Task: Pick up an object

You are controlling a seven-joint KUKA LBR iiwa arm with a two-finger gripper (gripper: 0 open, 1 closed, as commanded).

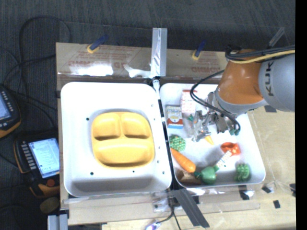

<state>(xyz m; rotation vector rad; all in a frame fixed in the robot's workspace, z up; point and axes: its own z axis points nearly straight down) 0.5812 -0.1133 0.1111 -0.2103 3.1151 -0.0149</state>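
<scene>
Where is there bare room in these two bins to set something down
The left bin has bare white floor all around the yellow tray, widest along its near edge. In the right bin, one open patch lies between the carrot and the orange-capped bottle. Its far half is crowded with cartons and the hand.

My gripper (pixel 204 128) hangs low in the right bin (pixel 254 150), over its upper middle, just beside the small cartons (pixel 175 115). Below me lie a carrot (pixel 183 161), a green pepper (pixel 208 174), broccoli (pixel 242 171) and a red-capped tube (pixel 227 153) (my fingers blur together here). A yellow tray (pixel 123 139) sits in the left bin (pixel 76 128).
</scene>
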